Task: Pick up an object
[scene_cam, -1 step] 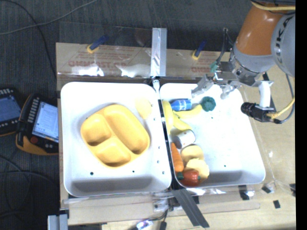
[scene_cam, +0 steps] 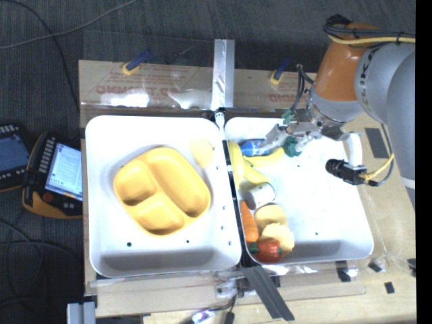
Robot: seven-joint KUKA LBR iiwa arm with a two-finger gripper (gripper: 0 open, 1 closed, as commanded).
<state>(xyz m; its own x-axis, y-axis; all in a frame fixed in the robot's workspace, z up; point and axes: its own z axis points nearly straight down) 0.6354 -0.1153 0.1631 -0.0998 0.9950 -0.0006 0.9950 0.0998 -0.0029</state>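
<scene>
Bright, even light falls from above. The left bin (scene_cam: 101,245) and right bin (scene_cam: 331,214) nearly wash out (shadows inside them are faint). Glare streaks the plastic sheet (scene_cam: 145,90) at 11 o'clock. The arm (scene_cam: 378,66), at 2 o'clock, looks soft. The carpet (scene_cam: 67,12) is dim.

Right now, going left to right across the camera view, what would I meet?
handheld controller → yellow divided tray → banana → gripper

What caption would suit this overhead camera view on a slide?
Gripper hangs over the right bin near a banana; a yellow plate lies in the left bin.
</scene>
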